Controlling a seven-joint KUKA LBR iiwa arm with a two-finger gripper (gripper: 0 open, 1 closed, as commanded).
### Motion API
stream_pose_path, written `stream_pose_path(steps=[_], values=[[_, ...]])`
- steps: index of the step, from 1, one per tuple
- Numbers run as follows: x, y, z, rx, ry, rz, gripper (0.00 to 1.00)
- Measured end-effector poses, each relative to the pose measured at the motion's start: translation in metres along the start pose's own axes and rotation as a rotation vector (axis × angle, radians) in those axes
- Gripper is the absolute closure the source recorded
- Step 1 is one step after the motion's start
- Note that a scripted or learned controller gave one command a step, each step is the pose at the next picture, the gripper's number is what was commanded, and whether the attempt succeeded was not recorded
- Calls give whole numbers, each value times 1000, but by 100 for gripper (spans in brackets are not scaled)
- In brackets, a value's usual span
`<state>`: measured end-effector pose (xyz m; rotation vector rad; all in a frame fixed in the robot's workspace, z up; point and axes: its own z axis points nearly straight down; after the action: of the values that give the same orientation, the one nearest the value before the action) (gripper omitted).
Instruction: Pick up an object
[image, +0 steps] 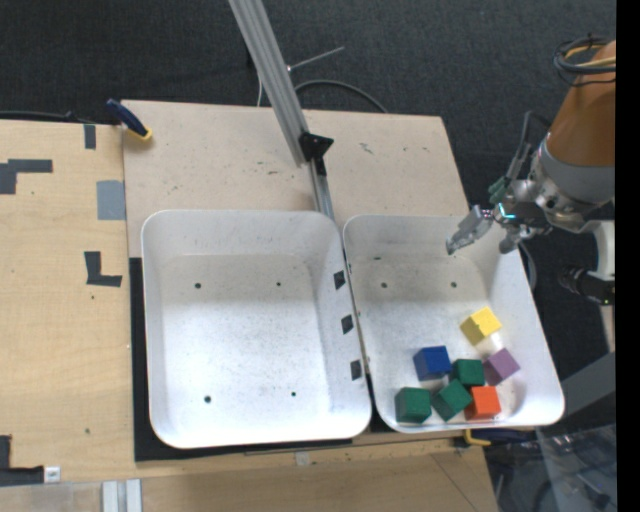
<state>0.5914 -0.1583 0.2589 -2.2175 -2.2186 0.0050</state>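
Sitting bunched at near-right corner of right bin (520, 290): green, blue, orange, purple, yellow blocks (455, 385). Gripper (478, 232) hangs farther back over bin's far edge w/ nothing between fingers; can't tell their spread.

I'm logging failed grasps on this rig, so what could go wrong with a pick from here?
Crowding: the small green cubes, blue cube and orange cube sit packed together in the right shallow white bin's near corner, so the end effector may nudge neighbours instead of gripping one.
Wall: the purple cube and orange cube lie by the rim, risking a collision.
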Motion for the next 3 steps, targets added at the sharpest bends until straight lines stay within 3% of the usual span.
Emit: stream_pose_path(steps=[1, 3], values=[[0, 1, -3, -5, -1, -2, 0], [3, 3, 102, 2, -1, -1, 0]])
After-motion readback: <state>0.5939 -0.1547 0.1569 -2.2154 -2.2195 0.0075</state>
